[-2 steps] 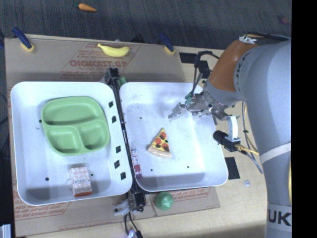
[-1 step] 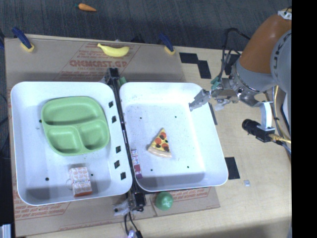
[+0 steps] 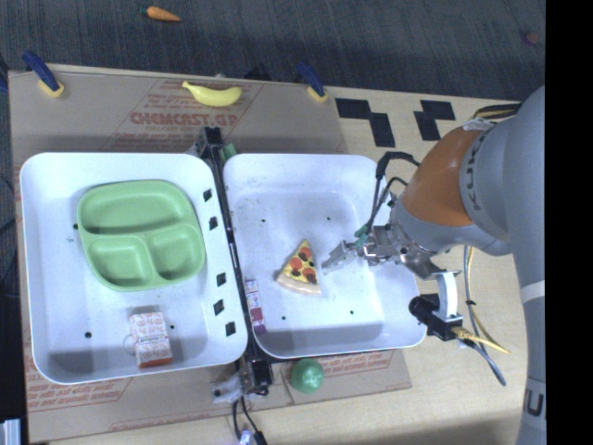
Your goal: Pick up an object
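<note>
Standing beside the bench, I see the gripper [image 3: 335, 254] low inside the right bin [image 3: 278, 179], its tips pointing toward the pizza slice [image 3: 300, 267] that lies flat near the middle of that bin's floor. The gripper sits just beside the slice's right edge, and I can make out nothing between its tips; they blur together from here, so whether they are spread or closed I cannot tell.

To do this step well, I judge the arm needs to shift a little toward the slice so that the tips straddle it rather than sit to one side. The slice looks thin and flat, so the tips would have to reach right down to the bin floor and close across the narrow width of the wedge, or they may slide over the top and come up with nothing.

Counting what is here: two white bins, the left bin [image 3: 46, 248] and the right. One pizza slice in the right bin. In the left bin, one green divided tray [image 3: 139, 230] and one small packet [image 3: 149, 336]. Outside the bins, one banana [image 3: 212, 92] on the cardboard at the far side, one green ball [image 3: 307, 375] at the near edge, and one orange carrot-like thing [image 3: 163, 13] on the floor beyond.
</note>
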